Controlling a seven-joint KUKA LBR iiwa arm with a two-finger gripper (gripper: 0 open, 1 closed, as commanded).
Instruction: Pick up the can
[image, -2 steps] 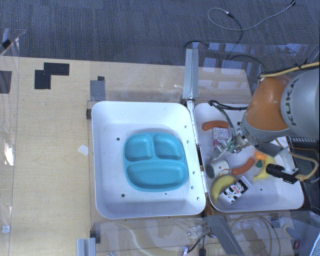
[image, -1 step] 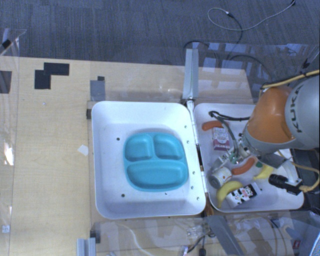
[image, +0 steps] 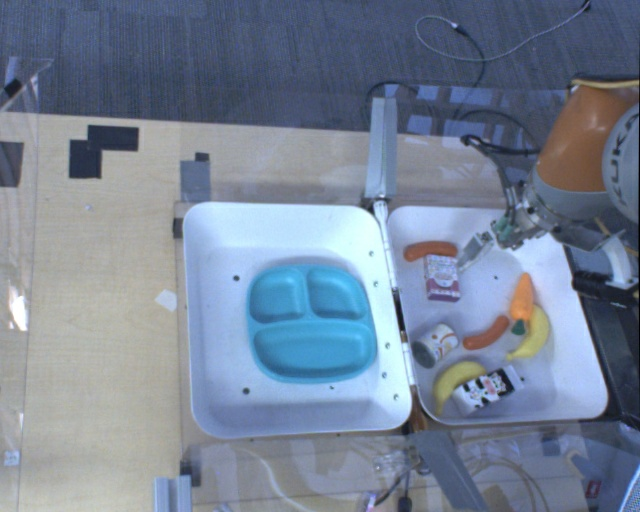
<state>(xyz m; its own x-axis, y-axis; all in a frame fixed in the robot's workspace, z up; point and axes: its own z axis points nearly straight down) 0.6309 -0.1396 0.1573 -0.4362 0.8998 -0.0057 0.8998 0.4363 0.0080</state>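
Observation:
The can is small and pale with a grey end. It lies on its side near the left wall of the right bin, towards the front. My gripper hangs over the back of that bin, well behind the can and a little to its right. It is just right of a red and white carton, and nothing is held in it.
Around the can lie two sausages, a carrot, two bananas and a black and white pack. The left bin holds a blue divided tray.

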